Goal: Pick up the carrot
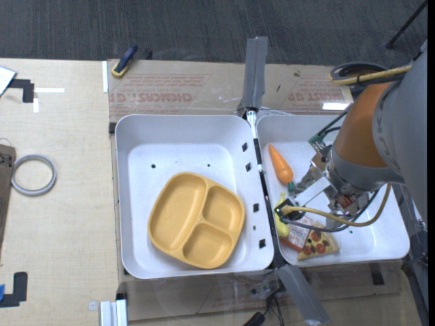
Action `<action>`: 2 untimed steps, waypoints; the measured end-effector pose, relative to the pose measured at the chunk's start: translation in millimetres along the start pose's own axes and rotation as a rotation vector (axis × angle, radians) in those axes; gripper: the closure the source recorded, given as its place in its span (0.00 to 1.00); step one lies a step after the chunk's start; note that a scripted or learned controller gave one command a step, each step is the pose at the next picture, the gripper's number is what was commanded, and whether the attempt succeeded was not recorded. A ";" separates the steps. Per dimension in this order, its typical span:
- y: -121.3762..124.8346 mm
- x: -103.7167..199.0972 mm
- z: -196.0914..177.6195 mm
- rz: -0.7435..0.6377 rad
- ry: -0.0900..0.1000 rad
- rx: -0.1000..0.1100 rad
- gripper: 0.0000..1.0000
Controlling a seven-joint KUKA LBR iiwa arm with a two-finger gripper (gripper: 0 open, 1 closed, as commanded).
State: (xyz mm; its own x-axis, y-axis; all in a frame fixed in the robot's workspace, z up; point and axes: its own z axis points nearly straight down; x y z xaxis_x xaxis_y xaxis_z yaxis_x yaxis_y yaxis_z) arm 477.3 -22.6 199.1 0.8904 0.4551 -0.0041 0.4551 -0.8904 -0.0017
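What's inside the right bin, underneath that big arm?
A carrot lies near the bin's left wall, with a pizza slice and a small packet nearer the front. The arm covers the rest.

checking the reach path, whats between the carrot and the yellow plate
In the camera view, between the orange carrot and the yellow three-compartment plate stand the two white bins' adjoining walls.

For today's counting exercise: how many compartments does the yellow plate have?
3. The plate lies in the left bin: one long compartment on its left side, two smaller ones on its right.
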 end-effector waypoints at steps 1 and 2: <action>3.6 48.2 -59.4 0.268 0.000 -0.002 0.00; -15.1 6.8 8.9 0.268 -0.002 0.001 0.00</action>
State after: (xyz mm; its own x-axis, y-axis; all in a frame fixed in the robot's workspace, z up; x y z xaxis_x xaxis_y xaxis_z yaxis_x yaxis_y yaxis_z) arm 476.5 -6.0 190.2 0.9791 0.2035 -0.0065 0.2035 -0.9791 -0.0013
